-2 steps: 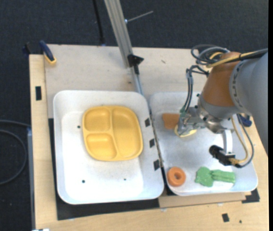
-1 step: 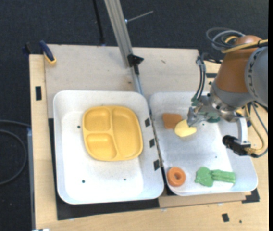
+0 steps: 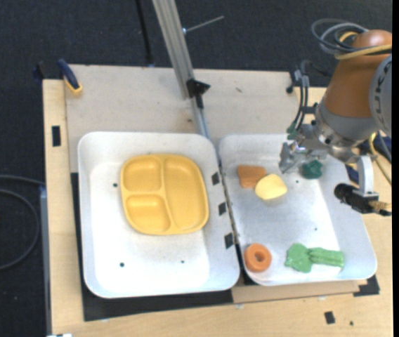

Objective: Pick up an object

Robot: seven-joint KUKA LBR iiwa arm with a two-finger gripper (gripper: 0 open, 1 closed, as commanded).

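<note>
My gripper (image 3: pixel 291 157) hangs over the far part of the right bin (image 3: pixel 340 220), below the grey arm with its orange band. A small dark green object (image 3: pixel 313 168) lies just right of it, partly under the wrist. A pale yellow lump (image 3: pixel 271 187) sits a little in front of and to the left of the gripper, touching an orange-brown block (image 3: pixel 251 175). At the bin's near edge are an orange ring (image 3: pixel 258 258) and a bright green toy (image 3: pixel 314 258).
The left bin (image 3: pixel 101 258) holds a yellow divided plate (image 3: pixel 164 192). A metal pole (image 3: pixel 178 48) slants up from the bench behind the bins. Black clips (image 3: pixel 223 209) sit along the seam between the bins.
</note>
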